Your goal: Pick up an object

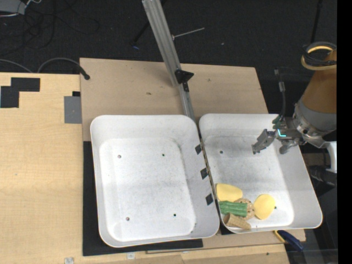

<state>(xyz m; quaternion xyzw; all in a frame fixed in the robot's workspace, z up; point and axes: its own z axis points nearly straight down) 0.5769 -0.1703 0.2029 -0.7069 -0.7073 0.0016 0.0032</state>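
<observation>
Objects clustered at the near edge of the right bin, yellow piece, green piece, yellow round piece, tan piece, gripper well apart above the bin's far side, fingers spread, holding nothing, left bin beside it

Wooden bench bearing two white bins side by side.

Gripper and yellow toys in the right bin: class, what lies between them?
In the camera view, bare white bin floor separates the gripper from the pile of toys in the bin's near corner.
</observation>
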